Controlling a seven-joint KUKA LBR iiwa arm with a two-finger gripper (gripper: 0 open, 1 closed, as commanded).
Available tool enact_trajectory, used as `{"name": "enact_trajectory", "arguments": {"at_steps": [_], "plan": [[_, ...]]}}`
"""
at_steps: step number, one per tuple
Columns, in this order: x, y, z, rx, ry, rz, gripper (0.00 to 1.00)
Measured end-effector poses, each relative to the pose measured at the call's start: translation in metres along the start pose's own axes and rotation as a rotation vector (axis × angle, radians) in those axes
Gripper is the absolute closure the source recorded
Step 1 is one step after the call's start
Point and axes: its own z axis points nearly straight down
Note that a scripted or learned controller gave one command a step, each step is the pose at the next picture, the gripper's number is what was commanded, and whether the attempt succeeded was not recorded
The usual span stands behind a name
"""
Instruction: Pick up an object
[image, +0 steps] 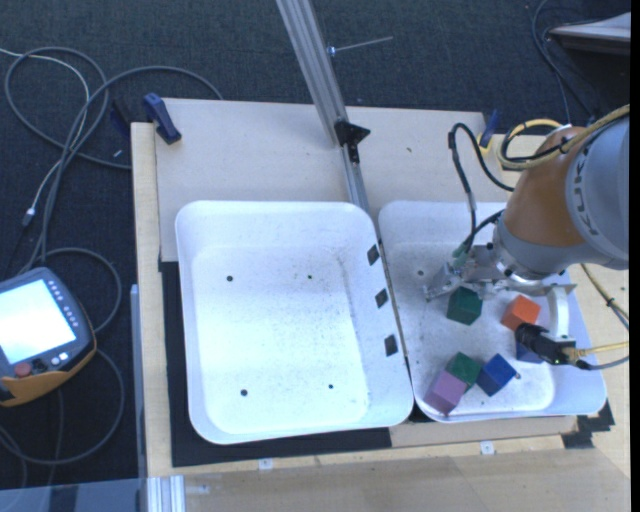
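The right bin (420, 235) holds several small blocks. A dark green block (463, 306) lies near the bin's middle, right under my gripper (460, 282), which hangs from the grey arm with its orange band (540, 205). An orange block (520, 314) sits just to the right of it. Near the bin's front edge lie a green block (462, 365), a blue block (496, 374) and a purple block (447, 390). The gripper's body hides how it meets the dark green block.
The left bin (200, 230) stands beside the right one, and black clips (381, 297) sit along their shared rim. A slanted metal pole (318, 75) rises behind the bins. A teach pendant (35, 330) and cables lie on the floor at left.
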Motion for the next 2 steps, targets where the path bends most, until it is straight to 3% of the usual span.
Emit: {"name": "enact_trajectory", "arguments": {"at_steps": [2], "plan": [[-0.0031,0.0007,0.0001,-0.001,0.004,-0.002,0.0]]}}
